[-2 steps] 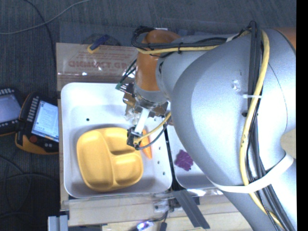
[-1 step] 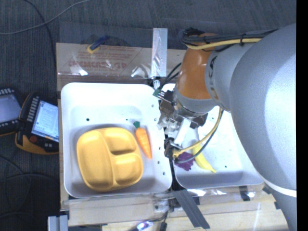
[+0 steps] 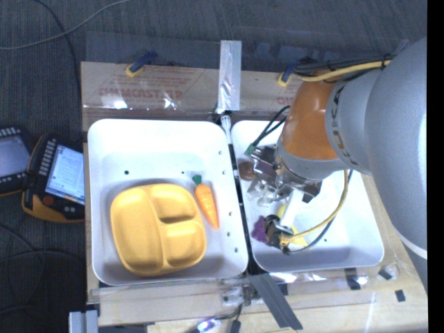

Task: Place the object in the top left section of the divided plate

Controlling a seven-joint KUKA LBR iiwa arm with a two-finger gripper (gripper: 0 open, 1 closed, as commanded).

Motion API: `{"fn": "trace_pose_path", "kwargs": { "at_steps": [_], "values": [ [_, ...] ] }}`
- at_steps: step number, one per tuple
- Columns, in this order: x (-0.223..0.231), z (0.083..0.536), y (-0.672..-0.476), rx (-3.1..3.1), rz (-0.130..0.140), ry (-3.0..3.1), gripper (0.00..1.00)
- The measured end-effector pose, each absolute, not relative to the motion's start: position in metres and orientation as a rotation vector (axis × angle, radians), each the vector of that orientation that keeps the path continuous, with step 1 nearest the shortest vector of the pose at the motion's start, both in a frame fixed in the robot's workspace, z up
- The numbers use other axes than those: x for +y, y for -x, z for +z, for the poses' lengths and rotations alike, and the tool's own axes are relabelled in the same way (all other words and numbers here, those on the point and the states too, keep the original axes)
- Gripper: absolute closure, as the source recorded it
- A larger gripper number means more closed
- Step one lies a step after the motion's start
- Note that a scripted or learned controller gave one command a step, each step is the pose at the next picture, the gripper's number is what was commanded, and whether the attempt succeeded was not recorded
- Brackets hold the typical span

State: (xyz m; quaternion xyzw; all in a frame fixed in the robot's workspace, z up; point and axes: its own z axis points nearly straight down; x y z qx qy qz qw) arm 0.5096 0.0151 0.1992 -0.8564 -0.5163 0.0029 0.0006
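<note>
Yellow plastic divided plate [image 3: 158, 226]: top-left section bare | orange toy carrot [image 3: 207, 204] just beside rim | tool [image 3: 274, 196] over right bin, grip unreadable | placement pending

The bench carries two shallow white bins, the left bin [image 3: 104, 144] at about nine o'clock and the right bin [image 3: 361, 248] at about three o'clock. The left bin holds one yellow divided plate [image 3: 158, 226] with three sections, and one toy carrot [image 3: 207, 203] just beside the plate at its three o'clock edge. One grey arm [image 3: 388, 123] with one orange band [image 3: 309, 123] hangs over the right bin. Under it lies one purple object [image 3: 260, 229], possibly a toy vegetable, though it is half hidden. Two blue-and-yellow clamps [image 3: 141, 63] sit at the bench's twelve o'clock edge. One handheld pendant [image 3: 55, 179] lies at nine o'clock, off the bench.
</note>
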Motion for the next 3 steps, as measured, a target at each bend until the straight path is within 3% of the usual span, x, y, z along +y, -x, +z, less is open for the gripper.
{"fn": "trace_pose_path", "kwargs": {
  "at_steps": [1, 2, 3],
  "values": [
    [0.038, 0.182, -0.495, -1.591, 0.009, 2.707, 1.0],
    [-0.007, 0.21, -0.484, -2.039, 0.005, 2.388, 1.0],
    [-0.084, 0.197, -0.502, -2.078, 0.006, 2.355, 1.0]
  ]
}}
